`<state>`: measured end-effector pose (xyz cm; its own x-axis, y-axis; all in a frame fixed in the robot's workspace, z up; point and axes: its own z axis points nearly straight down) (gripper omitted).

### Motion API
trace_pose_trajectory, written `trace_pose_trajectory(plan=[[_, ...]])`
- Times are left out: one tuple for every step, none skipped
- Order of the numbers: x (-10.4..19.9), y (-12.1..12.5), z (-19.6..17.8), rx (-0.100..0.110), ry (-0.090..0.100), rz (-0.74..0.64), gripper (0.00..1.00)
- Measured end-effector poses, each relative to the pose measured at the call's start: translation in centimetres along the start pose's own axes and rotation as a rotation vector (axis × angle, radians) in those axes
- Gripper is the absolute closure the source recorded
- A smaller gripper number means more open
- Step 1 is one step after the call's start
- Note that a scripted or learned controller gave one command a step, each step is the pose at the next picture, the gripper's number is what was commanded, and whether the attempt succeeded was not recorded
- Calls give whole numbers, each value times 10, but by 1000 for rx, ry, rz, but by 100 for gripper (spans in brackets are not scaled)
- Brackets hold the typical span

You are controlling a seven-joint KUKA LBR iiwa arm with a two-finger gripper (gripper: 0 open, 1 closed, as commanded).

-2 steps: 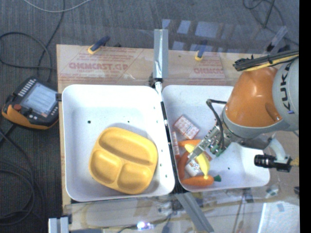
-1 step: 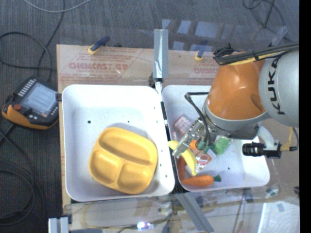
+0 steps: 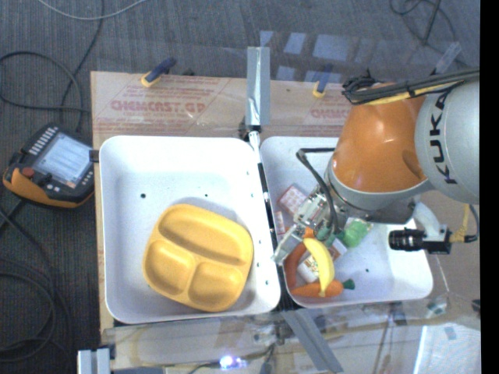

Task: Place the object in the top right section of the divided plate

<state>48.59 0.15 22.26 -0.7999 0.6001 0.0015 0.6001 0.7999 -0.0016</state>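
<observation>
The yellow divided plate [image 3: 199,255] lies in the left bin [image 3: 125,162], toward its front, with one long section and two smaller ones. My gripper [image 3: 288,246] hangs low over the left front part of the right bin [image 3: 394,280], close to the wall between the bins. Just beside and below it lie a yellow banana [image 3: 321,262], an orange carrot [image 3: 318,290] and an orange-red rounded piece [image 3: 295,269]. Whether anything is held is hidden by the slanted view. The grey and orange arm covers the back of that bin.
A pink checked packet [image 3: 292,199] and a green object [image 3: 355,232] also lie in the right bin, partly under the arm. The wall between the bins [image 3: 263,209] stands just left of the gripper. A teach pendant [image 3: 51,166] rests off the bench at left.
</observation>
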Motion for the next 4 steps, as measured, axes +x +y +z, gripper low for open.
trace_pose_trajectory(plan=[[0, 2, -6, 2, 4, -3, 100], [31, 38, 24, 3, 3, -228, 100], [46, 58, 42, 0, 4, -730, 100], [46, 84, 27, 1, 2, -362, 100]])
